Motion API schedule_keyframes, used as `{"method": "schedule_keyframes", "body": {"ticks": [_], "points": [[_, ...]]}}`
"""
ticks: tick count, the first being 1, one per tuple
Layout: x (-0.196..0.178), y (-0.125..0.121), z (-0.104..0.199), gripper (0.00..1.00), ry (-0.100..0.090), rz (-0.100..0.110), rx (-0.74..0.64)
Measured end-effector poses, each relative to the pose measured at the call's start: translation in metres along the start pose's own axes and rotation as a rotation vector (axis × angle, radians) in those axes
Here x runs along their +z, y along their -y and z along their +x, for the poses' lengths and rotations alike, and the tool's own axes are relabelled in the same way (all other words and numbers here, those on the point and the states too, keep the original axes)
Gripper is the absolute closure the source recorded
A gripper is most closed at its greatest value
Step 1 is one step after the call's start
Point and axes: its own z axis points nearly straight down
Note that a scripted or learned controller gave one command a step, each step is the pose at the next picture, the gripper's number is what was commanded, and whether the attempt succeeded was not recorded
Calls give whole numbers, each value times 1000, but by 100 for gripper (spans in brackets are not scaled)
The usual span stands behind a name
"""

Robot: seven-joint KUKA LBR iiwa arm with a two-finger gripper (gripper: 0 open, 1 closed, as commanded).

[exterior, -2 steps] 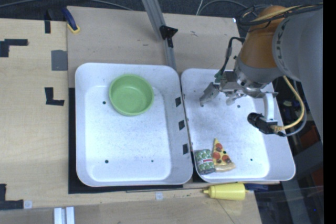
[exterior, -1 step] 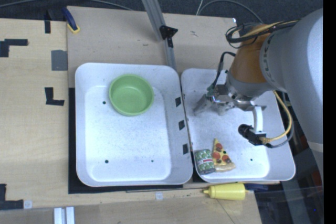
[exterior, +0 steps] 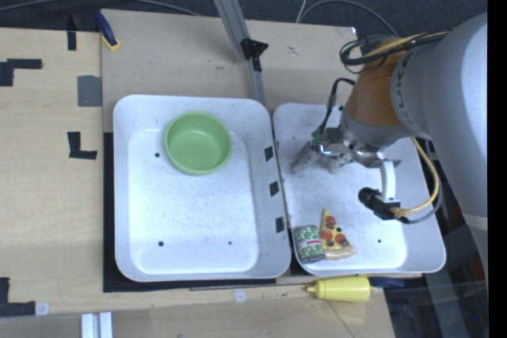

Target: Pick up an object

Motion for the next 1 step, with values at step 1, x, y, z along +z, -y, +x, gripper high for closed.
{"method": "schedule_keyframes", "body": {"ticks": [1], "points": [[-10,0,1,100,-1,1,-1]]}}
